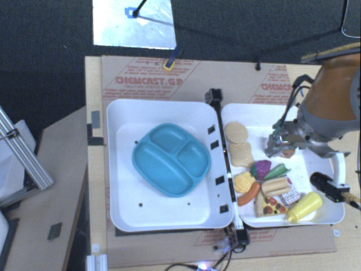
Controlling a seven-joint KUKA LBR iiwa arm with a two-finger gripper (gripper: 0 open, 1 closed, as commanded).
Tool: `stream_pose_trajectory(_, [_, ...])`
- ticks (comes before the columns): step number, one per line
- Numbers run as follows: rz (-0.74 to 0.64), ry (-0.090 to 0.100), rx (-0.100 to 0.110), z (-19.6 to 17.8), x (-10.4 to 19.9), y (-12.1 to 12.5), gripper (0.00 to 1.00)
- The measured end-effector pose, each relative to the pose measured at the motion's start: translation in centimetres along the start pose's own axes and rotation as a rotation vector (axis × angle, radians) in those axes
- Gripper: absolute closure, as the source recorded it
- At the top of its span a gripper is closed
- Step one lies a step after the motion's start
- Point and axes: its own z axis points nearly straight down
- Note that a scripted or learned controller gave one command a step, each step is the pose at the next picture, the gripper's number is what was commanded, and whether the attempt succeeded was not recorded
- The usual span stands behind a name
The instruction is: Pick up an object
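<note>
The right bin (265,116) holds several toy foods. A round tan bun (236,131) and a pale bread slice (241,154) lie at its left side. Further forward are a purple piece (262,168), a green piece (280,169), a yellow corn (243,181), an orange carrot (249,193), a hot dog (274,185), a pizza slice (271,206) and a yellow bottle (304,206). My gripper (280,144) hangs low over the middle of this bin, just above the green piece. A small reddish-brown thing (288,150) shows right under it, partly hidden.
The left bin (121,208) holds a blue divided plate (171,158). A black-clipped divider wall (221,157) separates the two bins. The foods crowd the right bin's front half, and a small printed carton (290,196) lies among them.
</note>
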Motion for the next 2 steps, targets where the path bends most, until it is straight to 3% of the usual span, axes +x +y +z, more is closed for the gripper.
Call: stream_pose_trajectory(2, [0.001,0.001,0.0,-0.6,9.7,3.8,1.0])
